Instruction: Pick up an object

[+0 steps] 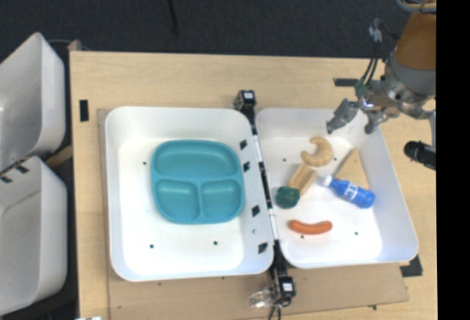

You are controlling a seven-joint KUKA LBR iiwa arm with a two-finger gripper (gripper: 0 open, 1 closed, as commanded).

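Grey arm reaching in from my right, its gripper spread open with nothing between the fingers above the right bin's far edge, the croissant lying just beneath and apart.

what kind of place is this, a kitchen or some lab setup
Most likely a robot lab bench for grasping trials, not a kitchen. Two shallow white bins sit side by side on a wooden bench, the right bin holds toy items like a croissant and a sausage, and the arm's end effector hangs above it.
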